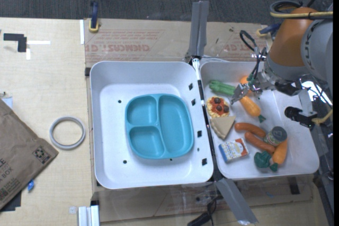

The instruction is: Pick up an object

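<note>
Fingers (pixel 239 93) parted a little, tips down in the right bin (pixel 312 159) — nothing seen between them.

Nearest in that bin: green broccoli-like toy (pixel 263 160), small blue-and-white carton (pixel 233 150), carrot (pixel 280 151) leaning beside a tin can (pixel 275 135). Farther in: two sausages (pixel 253 135) side by side, sandwich wedge (pixel 222 125), small pizza (pixel 218 106). Then an orange piece (pixel 251 106) just beside the gripper (pixel 244 92), touching or apart not clear — and a green pepper-like toy (pixel 221 87) toward the far wall. In the left bin (pixel 106 129): teal divided plate (pixel 159 126), lying flat. Out on the bench (pixel 42 82): ring of tape (pixel 67 131), cardboard box (pixel 18 159) at the left edge.
</note>
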